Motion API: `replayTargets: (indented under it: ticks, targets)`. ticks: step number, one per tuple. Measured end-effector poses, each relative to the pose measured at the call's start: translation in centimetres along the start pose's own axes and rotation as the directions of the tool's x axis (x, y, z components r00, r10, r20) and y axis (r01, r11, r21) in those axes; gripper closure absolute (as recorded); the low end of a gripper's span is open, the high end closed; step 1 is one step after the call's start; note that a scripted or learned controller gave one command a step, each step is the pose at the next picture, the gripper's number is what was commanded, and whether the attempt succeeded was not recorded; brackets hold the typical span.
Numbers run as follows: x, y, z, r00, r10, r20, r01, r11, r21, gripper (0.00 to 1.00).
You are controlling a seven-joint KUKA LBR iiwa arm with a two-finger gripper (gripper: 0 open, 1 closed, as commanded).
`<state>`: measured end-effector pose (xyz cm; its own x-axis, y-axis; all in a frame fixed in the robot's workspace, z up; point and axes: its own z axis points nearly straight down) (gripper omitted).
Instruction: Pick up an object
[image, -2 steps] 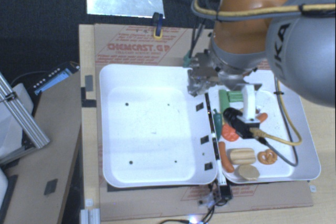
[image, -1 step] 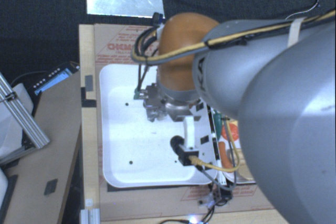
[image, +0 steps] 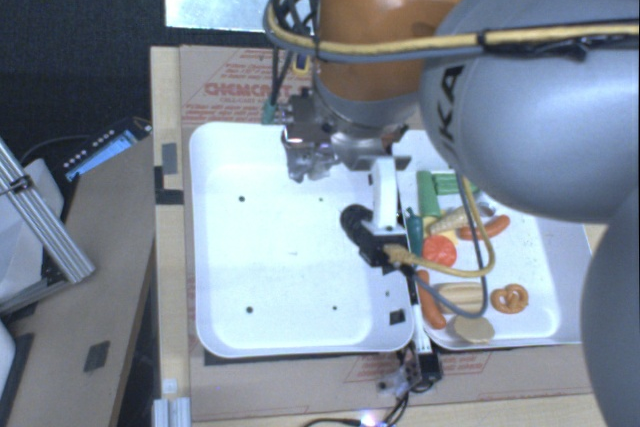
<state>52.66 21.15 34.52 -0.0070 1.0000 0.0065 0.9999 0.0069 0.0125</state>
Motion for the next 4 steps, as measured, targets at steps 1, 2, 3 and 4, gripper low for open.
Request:
replayTargets:
  ticks: [1, 2, 3, 4]
  targets:
    - [1.3, 12.2, -0.2, 1.0, 0.003, 0.005, -0.003, 1.0, 0.004, 1.0]
    - [2.3, 2.3, 8.7, 1.0, -0.001, 0.009, 0.001, 1.0, 0.027, 1.0]
    - [-0.7, 9.7, 1.6, 1.0, 0.009, 0.005, -0.009, 1.0, 0.001, 1.0]
    - [2.4, 1.2, 12.5, 1.0, -0.001, 0.009, 0.001, 1.0, 0.027, 1.0]
